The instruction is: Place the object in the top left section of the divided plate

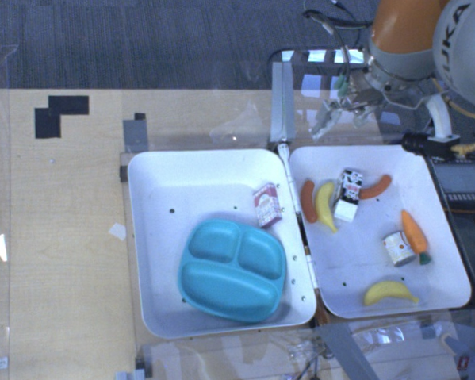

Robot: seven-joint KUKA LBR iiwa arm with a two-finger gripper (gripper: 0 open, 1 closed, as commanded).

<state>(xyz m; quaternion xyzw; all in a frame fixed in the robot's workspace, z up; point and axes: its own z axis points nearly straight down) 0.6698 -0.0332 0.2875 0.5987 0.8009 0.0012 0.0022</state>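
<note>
**Arm parked above the right bin, plate waiting in the left**

Nearest the bottom of the frame, a yellow curved banana [390, 293] lies at the lower edge of the right shallow white bin [457, 289]. Just left of it, low in the left shallow white bin [148, 230], sits the turquoise divided plastic plate [233, 270], slightly tilted, its compartments bare.

Higher in the right bin, a small white-and-brown cylindrical can [398, 248] lies touching an orange carrot with a green tip [415, 235] on the right side. Toward the bin's upper left, a second yellow banana [326, 205] lies beside a red-orange sausage [308, 200], which rests against the bin's left wall. A small white block [346, 210] touches a black-and-white patterned carton [350, 184], and another red-orange sausage [375, 187] angles away to its right.

In the left bin, a small red-and-white packet [267, 205] lies near the right wall, just above the plate's upper right rim and apart from its top left section.

At the upper right of the frame, the grey arm with the orange band [407, 13] hangs past the right bin's top edge. Its gripper [337, 112] is blurred among cables, and I cannot tell whether anything is held.
</note>
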